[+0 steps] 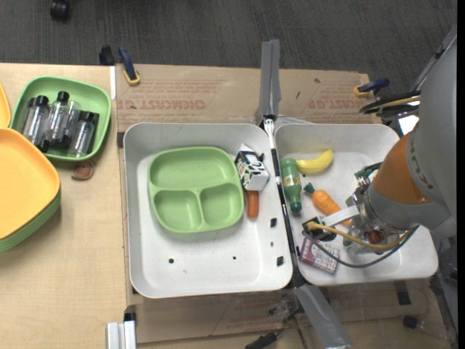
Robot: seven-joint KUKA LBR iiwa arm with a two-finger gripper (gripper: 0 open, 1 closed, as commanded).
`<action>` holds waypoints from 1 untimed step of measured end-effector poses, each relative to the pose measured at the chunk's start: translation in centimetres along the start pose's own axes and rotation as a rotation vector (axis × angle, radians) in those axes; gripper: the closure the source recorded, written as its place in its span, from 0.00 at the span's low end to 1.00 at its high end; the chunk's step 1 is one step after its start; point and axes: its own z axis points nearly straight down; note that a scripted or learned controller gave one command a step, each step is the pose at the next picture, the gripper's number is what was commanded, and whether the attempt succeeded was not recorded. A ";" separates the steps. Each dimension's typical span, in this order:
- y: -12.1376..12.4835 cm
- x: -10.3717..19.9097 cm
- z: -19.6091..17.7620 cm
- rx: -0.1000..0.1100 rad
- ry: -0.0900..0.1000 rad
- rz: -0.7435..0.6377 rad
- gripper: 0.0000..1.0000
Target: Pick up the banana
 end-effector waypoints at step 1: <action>1.1 -0.3 0.0 0.001 -0.001 -0.012 1.00</action>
